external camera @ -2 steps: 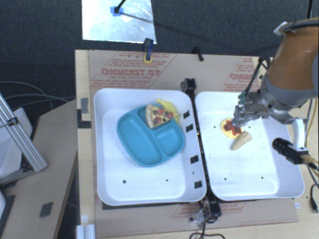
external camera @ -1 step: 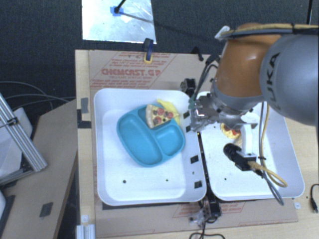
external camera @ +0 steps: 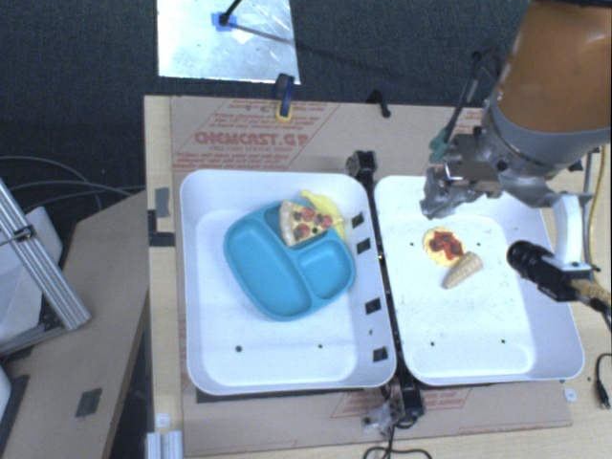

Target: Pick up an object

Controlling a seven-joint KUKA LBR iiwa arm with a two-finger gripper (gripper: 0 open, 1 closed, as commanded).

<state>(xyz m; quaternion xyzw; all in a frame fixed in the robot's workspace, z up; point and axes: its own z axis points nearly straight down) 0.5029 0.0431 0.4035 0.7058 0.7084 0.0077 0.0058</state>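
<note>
In the right bin [external camera: 478, 352] lie a small round yellow piece with a red topping [external camera: 444, 245] and a tan cone-shaped piece [external camera: 463, 271] just below it. My gripper [external camera: 438, 202] hangs over the bin's upper part, a little above and left of the red-topped piece. The left bin [external camera: 277, 352] holds a blue divided plate [external camera: 287, 268] with a pizza slice [external camera: 305, 223] and a yellow piece [external camera: 323, 204] at its upper edge.
A black cylindrical part [external camera: 535, 266] juts in over the right bin's right side. A cardboard sheet [external camera: 249, 137] lies under both bins. A shiny metal sheet [external camera: 228, 25] sits behind them.
</note>
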